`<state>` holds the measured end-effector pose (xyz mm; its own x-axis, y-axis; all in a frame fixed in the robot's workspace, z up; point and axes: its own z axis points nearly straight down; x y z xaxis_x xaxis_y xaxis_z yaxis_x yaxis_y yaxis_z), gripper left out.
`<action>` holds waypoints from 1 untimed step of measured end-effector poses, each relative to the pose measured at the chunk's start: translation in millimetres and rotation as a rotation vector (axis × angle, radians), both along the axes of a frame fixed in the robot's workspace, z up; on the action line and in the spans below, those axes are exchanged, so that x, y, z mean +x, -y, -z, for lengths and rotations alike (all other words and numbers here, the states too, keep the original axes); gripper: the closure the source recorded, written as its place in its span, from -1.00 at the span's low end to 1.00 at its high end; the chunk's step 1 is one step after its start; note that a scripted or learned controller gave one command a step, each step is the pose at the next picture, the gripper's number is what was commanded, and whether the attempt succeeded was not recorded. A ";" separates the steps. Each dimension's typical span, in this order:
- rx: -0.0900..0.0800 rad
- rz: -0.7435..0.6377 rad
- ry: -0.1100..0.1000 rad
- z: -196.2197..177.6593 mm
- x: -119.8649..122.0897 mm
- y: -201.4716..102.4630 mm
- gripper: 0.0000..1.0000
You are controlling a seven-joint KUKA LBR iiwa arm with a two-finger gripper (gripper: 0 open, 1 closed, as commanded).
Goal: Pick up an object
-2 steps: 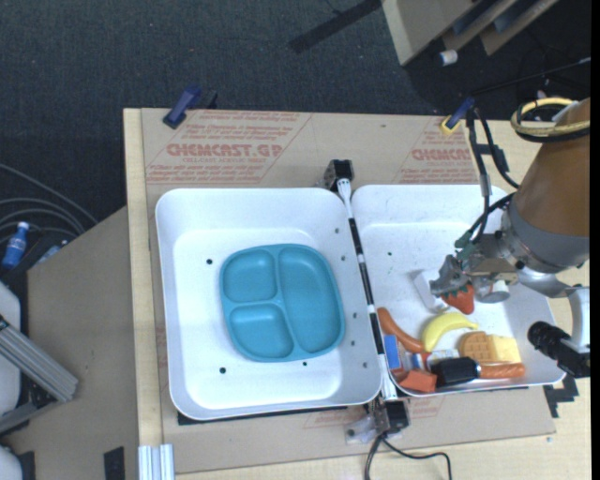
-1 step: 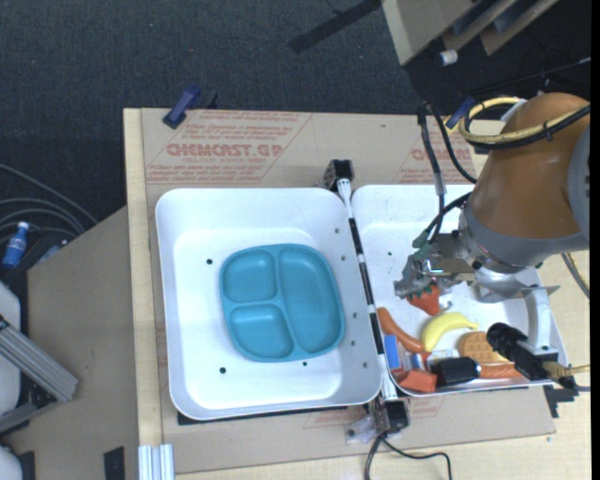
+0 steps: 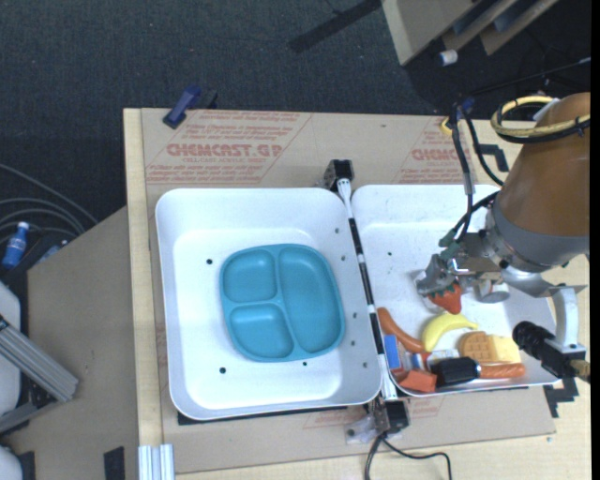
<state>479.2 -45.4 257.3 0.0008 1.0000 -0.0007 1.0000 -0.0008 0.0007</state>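
In the right-hand white bin (image 3: 403,225), we see the grey two-finger gripper (image 3: 441,284) low over a small orange-red toy piece (image 3: 451,301), which lies just beneath and slightly nearer the camera; whether it grips anything, we cannot tell.

Floor (image 3: 84,56): dark blue-grey carpet, cables at left edge.
Bench (image 3: 281,141): brown board w/ red "CHEMCAST" print.
Metal rail (image 3: 37,361): grey extrusion, lower left.
Beige unit (image 3: 450,23): top right, partly cut off.
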 end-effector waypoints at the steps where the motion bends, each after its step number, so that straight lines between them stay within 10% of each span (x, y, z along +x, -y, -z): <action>1: 0.001 -0.002 0.000 -3.5 0.0 -89.3 1.00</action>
